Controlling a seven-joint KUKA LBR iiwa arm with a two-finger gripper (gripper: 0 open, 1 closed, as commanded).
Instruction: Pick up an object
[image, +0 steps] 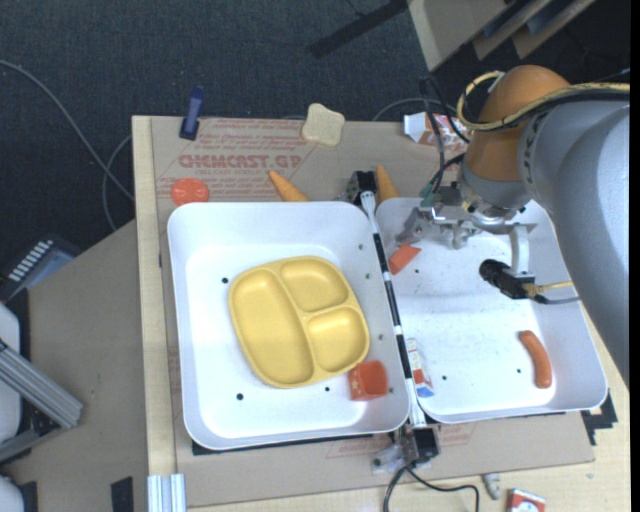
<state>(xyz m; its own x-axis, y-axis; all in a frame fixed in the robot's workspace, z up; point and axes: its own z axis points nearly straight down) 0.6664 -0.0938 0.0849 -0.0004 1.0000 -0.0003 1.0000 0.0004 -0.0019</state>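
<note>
My gripper (440, 226) hangs low over the far left corner of the right bin (470, 395). A small orange wedge (403, 259) lies in that bin just below and left of the gripper, apart from it. An orange-brown sausage (536, 358) rests near the right bin's right wall. In the left bin (200, 300) a yellow divided plate (297, 320) takes up the middle. A red-orange cube (368, 380) sits by the plate's near right corner. Nothing shows between the gripper's parts.
A small white, red and blue packet (416, 366) lies along the divider between the bins. Behind the bins on the cardboard are a bread-shaped piece (323, 123), a carrot (287, 187), an orange disc (187, 190) and a blue item (191, 112).
</note>
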